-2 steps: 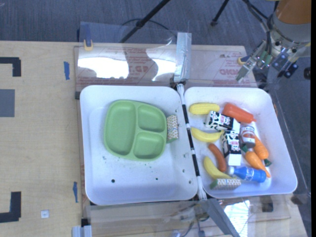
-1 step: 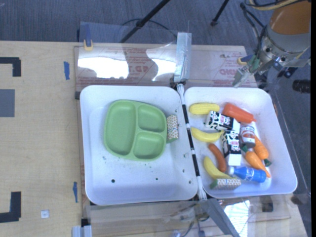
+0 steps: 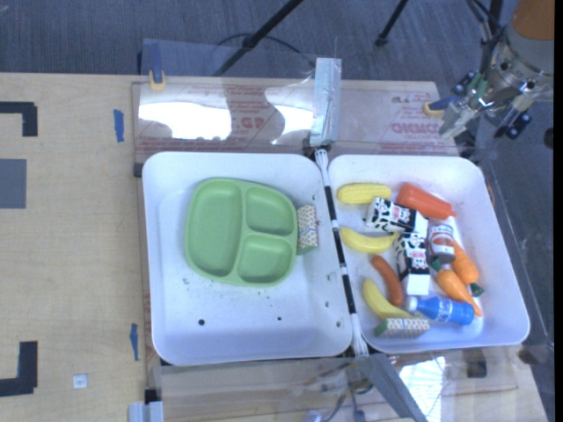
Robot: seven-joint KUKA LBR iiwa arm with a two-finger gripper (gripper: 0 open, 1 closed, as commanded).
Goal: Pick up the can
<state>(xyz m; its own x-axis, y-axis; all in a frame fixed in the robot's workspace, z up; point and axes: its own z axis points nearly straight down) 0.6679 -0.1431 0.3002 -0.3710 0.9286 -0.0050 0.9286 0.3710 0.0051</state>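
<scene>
A small can point(image 3: 442, 239) with a red label and a pale top lies in the right bin point(image 3: 501, 262), wedged among toy food near the bin's right side. A patterned cylinder point(image 3: 307, 228) rests in the left bin point(image 3: 167, 262), against the right edge of the green plate. My gripper point(image 3: 478, 102) hangs at the top right, beyond the far corner of the right bin and well above the bench. It is far from the can and touches nothing.
The right bin also holds three bananas point(image 3: 364, 192), several carrots point(image 3: 456, 284), an orange-red piece point(image 3: 426, 200), cow-print cartons point(image 3: 383, 215), a blue bottle point(image 3: 444, 310) and a patterned roll point(image 3: 405, 326). A green divided plate point(image 3: 239, 231) sits in the left bin.
</scene>
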